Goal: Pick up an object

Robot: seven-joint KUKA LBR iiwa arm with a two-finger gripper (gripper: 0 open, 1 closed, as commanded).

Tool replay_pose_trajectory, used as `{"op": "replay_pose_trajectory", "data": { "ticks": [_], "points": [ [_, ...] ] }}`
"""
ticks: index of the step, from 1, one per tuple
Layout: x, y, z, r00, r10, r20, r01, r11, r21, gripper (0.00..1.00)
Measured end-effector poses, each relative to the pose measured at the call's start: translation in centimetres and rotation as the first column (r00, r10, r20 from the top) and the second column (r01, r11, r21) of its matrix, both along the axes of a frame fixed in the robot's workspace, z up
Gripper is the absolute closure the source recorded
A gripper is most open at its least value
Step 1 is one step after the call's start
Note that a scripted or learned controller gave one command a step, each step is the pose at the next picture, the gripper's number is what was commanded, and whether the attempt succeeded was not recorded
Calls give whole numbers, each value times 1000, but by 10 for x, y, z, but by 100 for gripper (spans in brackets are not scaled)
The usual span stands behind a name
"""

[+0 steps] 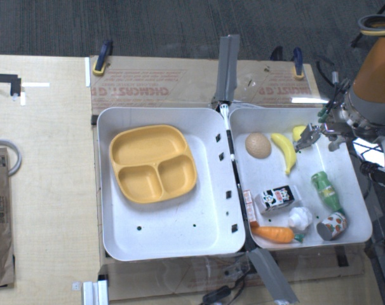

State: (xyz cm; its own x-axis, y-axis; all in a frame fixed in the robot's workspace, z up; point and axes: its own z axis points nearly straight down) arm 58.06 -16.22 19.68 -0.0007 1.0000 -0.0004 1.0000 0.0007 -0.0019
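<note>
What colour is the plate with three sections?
The divided plate is yellow-orange, seen best in the camera view, in the left bin.

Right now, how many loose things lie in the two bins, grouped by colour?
Yellow: 3, divided plastic plate, banana, small yellow piece
Green: 1, bottle
Orange: 1, carrot
Tan: 1, egg
Black-and-white: 1, carton
White: 1, crumpled wad
Patterned: 1, cup
Total: 9

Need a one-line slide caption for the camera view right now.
Tool hovers by the banana in the right bin; yellow divided plate lies in the left bin.
</note>
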Motion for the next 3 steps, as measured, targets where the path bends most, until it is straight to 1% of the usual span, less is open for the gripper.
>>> {"op": "replay_pose_trajectory", "data": {
  "ticks": [1, 2, 3],
  "points": [
    [38, 16, -100, 998, 59, 0, -59, 998, 0, 0],
    [39, 15, -90, 998, 57, 1, -57, 998, -1, 100],
    [67, 54, 47, 999, -45, 2, 45, 999, -2, 100]
  ]
}}
